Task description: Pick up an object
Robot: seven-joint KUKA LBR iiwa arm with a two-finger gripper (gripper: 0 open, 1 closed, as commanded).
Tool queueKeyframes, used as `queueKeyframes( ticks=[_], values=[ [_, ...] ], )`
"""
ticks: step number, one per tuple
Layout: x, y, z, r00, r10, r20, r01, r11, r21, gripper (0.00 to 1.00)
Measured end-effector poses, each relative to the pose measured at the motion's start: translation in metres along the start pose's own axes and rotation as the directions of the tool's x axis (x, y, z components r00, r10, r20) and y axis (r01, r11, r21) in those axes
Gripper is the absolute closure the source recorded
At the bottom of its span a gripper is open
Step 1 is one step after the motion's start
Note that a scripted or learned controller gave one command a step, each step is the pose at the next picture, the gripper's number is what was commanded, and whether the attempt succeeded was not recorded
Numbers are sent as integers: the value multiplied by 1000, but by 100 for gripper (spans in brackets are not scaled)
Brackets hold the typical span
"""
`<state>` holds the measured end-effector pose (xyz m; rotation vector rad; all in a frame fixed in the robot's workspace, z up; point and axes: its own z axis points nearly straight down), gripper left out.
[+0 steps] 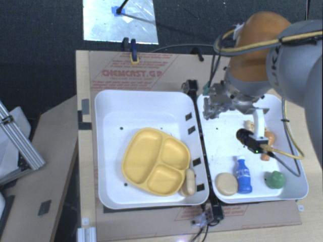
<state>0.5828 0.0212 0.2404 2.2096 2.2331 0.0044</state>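
Camera view: arm (282,49) hangs over the right bin (222,135), gripper (218,105) near its back-left corner — the approach step, probably. Its grip I cannot tell. Next: descend onto the blue bottle (243,175) at the front.

The bench (63,150) carries 2 white bins side by side, the left bin (146,102) touching the right bin (295,188).

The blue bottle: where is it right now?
The blue bottle stands near the right bin's front edge, between the round tan piece and the green object.
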Motion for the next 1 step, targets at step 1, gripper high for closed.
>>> queueKeyframes(
  ticks=[1],
  values=[
    [55, 20, -1, 1000, 0, -1, 0, 1000, -1, 100]
  ],
)
